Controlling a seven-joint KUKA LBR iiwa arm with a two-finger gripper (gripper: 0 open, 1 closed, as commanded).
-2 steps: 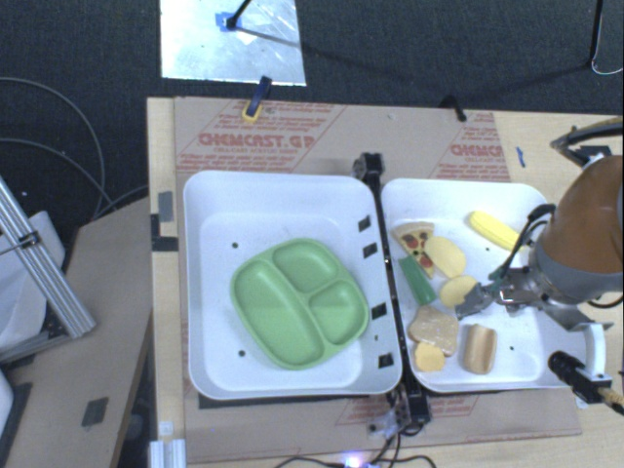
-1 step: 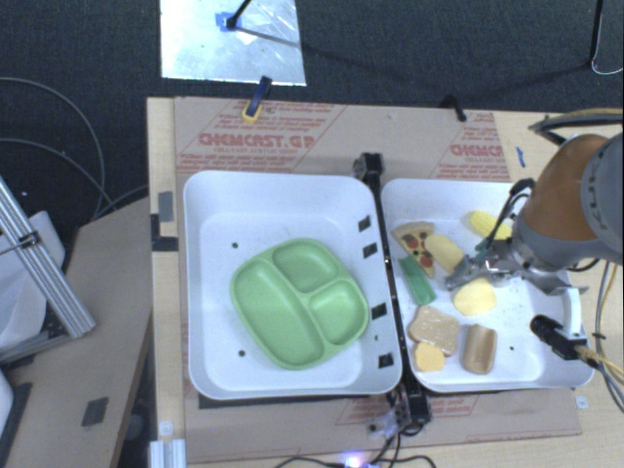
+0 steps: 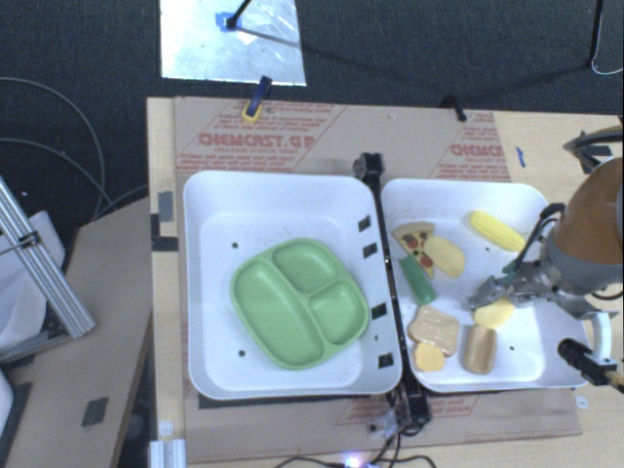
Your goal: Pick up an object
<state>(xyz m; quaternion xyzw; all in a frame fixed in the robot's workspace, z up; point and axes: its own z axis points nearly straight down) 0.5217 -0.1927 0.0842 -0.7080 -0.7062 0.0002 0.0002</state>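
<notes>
white right bin [image 3: 526, 373], crowded, gripper [image 3: 485, 300] mid-bin

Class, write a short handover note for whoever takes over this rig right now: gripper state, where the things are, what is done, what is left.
Gripper: low in the right bin, over a pale yellow piece; whether it grips anything is unclear.
Right bin also holds: corn cob, pizza slice, yellow wedge, green stick, cracker, small yellow cube, tan roll.
Left bin: green divided plate.
Done: the arm has reached into the bin.
Left: secure one object and lift it.
</notes>
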